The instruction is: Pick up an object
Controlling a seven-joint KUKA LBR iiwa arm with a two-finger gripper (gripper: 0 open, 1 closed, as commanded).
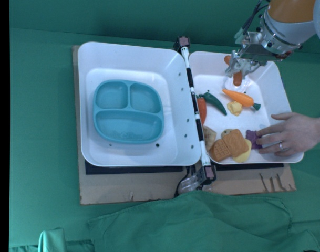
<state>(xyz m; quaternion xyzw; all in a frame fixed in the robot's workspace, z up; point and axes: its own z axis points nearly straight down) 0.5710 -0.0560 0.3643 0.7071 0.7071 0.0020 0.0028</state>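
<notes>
**Gripper over the right bin, a hand at its edge**

We see the gripper (238,73) low in the right bin (270,80), an orange sausage-like piece (237,78) between its fingers. A person's hand (290,134) rests beside the purple toy (253,138). The left bin (96,56) holds a teal divided plate (128,112).

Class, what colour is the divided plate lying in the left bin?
Teal blue: the divided plate shows plainly in the camera view, lying in the left bin.

I see a teal three-compartment plastic plate (128,112) in the left white bin (91,62); rumpled green cloth (202,224), perhaps a drape, lies below.
</notes>
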